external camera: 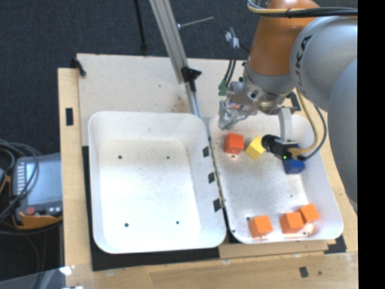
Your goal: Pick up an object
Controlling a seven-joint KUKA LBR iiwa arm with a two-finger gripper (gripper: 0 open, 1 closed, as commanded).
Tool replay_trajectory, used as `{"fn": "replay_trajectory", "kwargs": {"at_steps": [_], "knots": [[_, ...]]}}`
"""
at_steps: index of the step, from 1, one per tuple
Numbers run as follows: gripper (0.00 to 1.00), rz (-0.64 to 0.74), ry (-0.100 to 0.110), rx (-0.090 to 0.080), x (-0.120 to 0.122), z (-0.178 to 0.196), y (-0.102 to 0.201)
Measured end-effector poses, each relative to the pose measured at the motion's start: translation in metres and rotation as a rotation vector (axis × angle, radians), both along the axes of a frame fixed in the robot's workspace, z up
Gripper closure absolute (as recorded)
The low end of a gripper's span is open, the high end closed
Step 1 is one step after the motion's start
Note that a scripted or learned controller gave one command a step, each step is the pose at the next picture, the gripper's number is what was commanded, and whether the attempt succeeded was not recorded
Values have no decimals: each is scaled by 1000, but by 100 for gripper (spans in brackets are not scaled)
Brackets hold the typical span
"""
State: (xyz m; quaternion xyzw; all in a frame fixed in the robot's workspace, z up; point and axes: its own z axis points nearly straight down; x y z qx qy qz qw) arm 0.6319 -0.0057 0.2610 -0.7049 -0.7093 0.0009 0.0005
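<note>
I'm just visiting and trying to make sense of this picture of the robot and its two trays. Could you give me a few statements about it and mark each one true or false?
1. The gripper is above the far end of the right bin. True.
2. All the blocks lie in the left bin. False: they all lie in the right bin.
3. There are four orange blocks. True: one sits near the gripper, and three sit along the near edge.
4. The yellow block is stacked on the blue block. False: it lies on the bin floor, just right of the upper orange block, apart from the blue one.
5. The gripper is holding an orange block. False: that block lies on the bin floor below it.
</note>
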Motion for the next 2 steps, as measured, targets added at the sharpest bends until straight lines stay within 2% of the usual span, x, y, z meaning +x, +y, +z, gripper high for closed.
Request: {"fn": "replay_trajectory", "kwargs": {"at_steps": [2], "knots": [[100,0,-2,0,8,-32,92]]}}
